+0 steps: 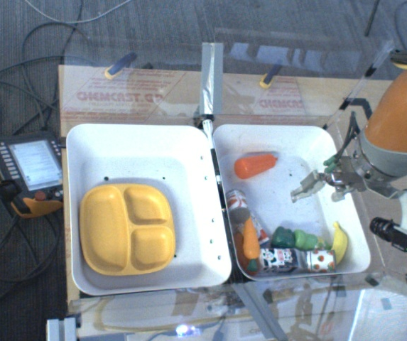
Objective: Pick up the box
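A small black-and-white printed box (278, 258) lies along the front wall of the right bin (288, 135). Beside it on the right is a white box with red spots (319, 260). My gripper (319, 191) hangs over the right side of that bin, well behind both boxes and apart from them. It is open, with nothing between its fingers. The orange-banded arm (395, 119) comes in from the right edge.
The right bin also holds an orange carrot-like piece (255, 165), a small can (236, 200), a second orange piece (249, 241), green pieces (293, 237) and a banana (339, 241). A yellow divided plate (126, 226) lies in the left bin (89, 148).
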Action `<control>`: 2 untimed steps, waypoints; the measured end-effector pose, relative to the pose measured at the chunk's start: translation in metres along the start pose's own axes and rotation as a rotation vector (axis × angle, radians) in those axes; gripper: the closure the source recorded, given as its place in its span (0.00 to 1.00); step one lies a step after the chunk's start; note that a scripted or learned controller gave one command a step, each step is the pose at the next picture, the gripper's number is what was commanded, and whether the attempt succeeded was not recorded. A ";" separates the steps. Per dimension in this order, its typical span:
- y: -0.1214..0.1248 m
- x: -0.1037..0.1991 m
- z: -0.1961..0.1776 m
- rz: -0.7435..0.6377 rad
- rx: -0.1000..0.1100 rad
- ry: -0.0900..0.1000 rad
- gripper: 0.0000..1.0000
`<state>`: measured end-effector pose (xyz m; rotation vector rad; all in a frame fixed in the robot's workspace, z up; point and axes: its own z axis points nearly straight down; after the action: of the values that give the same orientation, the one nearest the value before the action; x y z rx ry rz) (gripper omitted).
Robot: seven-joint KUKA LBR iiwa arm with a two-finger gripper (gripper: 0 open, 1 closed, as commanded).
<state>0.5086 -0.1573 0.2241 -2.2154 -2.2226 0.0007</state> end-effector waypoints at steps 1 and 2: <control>0.048 0.029 0.134 0.082 -0.015 -0.005 0.00; 0.066 0.023 0.045 0.139 -0.001 -0.004 0.00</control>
<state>0.5744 -0.1344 0.1786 -2.3671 -2.0658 0.0045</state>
